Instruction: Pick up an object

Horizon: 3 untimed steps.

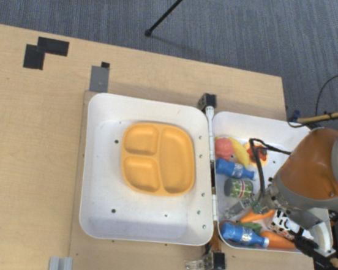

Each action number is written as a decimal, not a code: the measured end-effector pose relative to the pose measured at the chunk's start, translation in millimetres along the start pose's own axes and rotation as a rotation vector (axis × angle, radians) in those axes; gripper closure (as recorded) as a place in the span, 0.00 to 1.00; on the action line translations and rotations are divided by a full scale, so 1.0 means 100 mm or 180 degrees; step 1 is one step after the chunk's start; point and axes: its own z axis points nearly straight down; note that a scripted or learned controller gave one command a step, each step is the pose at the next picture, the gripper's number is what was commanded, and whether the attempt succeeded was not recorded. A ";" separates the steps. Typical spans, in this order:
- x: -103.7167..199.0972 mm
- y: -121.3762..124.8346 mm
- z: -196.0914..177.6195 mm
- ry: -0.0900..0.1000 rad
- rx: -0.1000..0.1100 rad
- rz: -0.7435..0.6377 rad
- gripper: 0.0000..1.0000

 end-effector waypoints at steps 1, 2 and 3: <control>0.04 0.03 -0.01 -0.0009 -0.0010 -0.0878 0.00; 0.03 0.05 -0.12 -0.0017 -0.0024 -0.0873 1.00; 0.03 0.05 -0.12 -0.0016 -0.0023 -0.0875 0.00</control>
